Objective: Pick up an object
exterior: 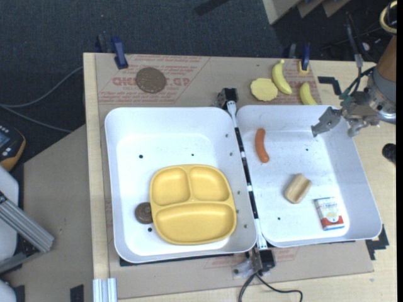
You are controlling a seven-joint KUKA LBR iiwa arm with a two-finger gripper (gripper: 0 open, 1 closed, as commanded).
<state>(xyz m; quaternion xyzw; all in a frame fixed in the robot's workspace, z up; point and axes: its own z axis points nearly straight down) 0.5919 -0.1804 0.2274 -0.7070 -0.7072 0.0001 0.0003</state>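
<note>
The right bin (352, 162) holds an orange sausage (262, 145) near its left wall, a tan bread roll (297, 188) in the middle and a small red and white carton (329, 212) toward the front right. My gripper (338, 124) hovers over the bin's back right corner, to the right of the sausage. It is open and nothing sits between its grey fingers (322, 123). The arm comes in from the right edge.
The left bin (126, 143) holds a yellow divided plate (191, 203) with a brown cookie (144, 212) tucked at its left edge. On the board behind the bins lie two bananas (283, 77), a yellow slice (264, 89) and a brown disc (150, 79).
</note>
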